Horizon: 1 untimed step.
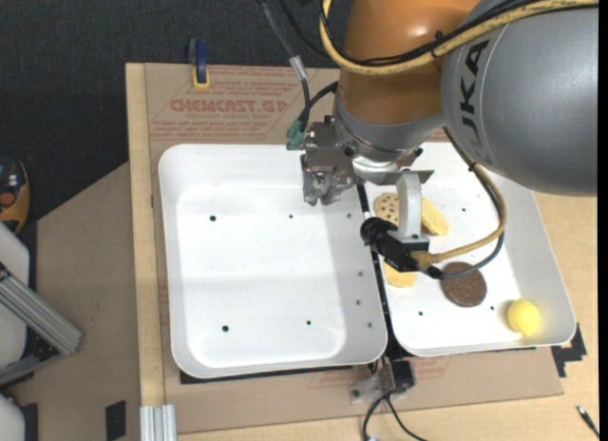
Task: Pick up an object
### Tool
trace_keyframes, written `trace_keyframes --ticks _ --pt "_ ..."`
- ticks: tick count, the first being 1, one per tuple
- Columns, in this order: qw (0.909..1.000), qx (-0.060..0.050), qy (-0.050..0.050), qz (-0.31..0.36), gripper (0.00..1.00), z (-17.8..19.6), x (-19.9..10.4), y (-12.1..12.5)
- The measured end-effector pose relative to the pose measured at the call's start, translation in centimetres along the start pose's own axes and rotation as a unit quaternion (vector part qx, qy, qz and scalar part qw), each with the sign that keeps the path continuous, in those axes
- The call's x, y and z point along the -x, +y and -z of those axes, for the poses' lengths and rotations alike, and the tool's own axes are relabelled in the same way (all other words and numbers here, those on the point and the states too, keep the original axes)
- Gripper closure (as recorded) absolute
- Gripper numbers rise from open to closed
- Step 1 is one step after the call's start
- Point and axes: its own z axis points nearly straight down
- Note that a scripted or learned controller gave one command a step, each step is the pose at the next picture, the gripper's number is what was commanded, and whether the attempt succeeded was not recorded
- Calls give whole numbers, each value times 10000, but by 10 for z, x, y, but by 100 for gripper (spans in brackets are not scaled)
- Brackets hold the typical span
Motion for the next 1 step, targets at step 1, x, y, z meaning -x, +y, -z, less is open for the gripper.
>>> trace_keyframes --ticks 1 --pt "10000 58 1 -42 100 50 37 -50"
